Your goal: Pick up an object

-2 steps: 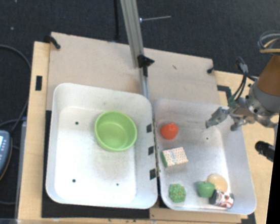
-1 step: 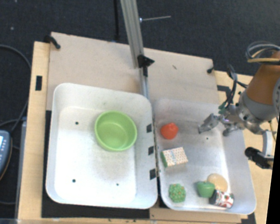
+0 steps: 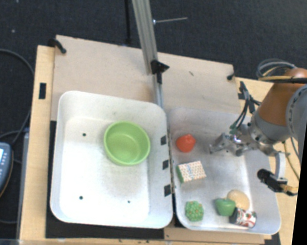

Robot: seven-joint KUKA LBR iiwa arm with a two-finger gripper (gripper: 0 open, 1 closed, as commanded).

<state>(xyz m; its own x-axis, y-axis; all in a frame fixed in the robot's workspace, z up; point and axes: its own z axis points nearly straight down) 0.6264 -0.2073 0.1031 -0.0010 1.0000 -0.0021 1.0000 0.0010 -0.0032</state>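
**Gripper low over the right bin, nothing between its fingers**

The arm (image 3: 282,105) comes in from the right side, and its outer part is cut off by the picture border. The gripper (image 3: 218,145) is over the upper part of the right bin (image 3: 259,217). Its two fingers point to the left and look a little apart, but they are thin and grey against the pale bin floor, so the gap is hard to read. No object is seen between them.

Just to the left of the fingertips, near but not touching, lies a small red-orange object (image 3: 185,143); its exact shape is too blurred to name. Below the jaws and slightly left there is a checkered block (image 3: 191,171), lying flat. Further below, at the near edge of the bin, is a green bumpy object (image 3: 194,210). Below and to the right of the jaws there is a tight group: a smooth green object (image 3: 224,206), a pale round object (image 3: 238,198) just behind it, and a small can (image 3: 243,218) with red marks, lying on its side. These three seem to touch each other, and I cannot tell exactly where one ends.

Far to the left of the jaws, in the left bin (image 3: 66,191), stands a green bowl (image 3: 127,143), upright.
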